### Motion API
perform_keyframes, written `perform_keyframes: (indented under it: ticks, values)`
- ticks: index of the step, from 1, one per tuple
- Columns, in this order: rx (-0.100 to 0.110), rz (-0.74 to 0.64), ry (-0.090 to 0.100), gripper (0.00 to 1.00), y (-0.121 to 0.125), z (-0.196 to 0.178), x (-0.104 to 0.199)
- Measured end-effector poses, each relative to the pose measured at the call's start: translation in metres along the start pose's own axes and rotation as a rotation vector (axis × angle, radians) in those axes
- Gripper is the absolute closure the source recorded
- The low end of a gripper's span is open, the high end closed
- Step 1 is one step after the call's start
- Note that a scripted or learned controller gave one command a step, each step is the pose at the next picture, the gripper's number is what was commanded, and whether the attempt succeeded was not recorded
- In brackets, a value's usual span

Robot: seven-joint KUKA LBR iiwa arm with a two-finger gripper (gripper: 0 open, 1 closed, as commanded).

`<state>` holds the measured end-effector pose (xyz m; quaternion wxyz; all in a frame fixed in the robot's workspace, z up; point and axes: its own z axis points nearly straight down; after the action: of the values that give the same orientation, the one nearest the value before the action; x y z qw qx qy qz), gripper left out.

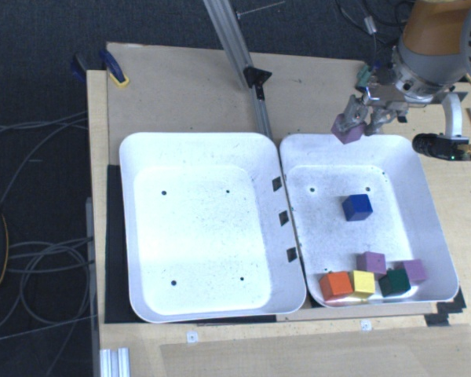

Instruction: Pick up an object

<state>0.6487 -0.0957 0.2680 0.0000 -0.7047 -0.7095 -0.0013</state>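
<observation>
My gripper [353,124] hangs over the back rim of the right bin [432,210], lifted off its floor. It is shut on a small purple block [346,133] that shows between the fingertips. Lower in the same bin a blue cube [357,206] sits alone near the middle. Along the front wall lie an orange cube [337,284], a yellow cube [363,283], a dark green cube [393,282] and two purple cubes [372,261] [414,270].
The left bin [129,210] stands beside the right one, joined by black clips [283,217]. A slanted metal pole [234,38] crosses the back of the bench. Cables lie on the floor to the left.
</observation>
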Motion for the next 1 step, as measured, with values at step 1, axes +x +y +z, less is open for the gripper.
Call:
perform_keyframes:
  ticks: [1]
  values:
    - [0.000,0.000,0.000,1.00,0.0065,-0.0034,0.0530]
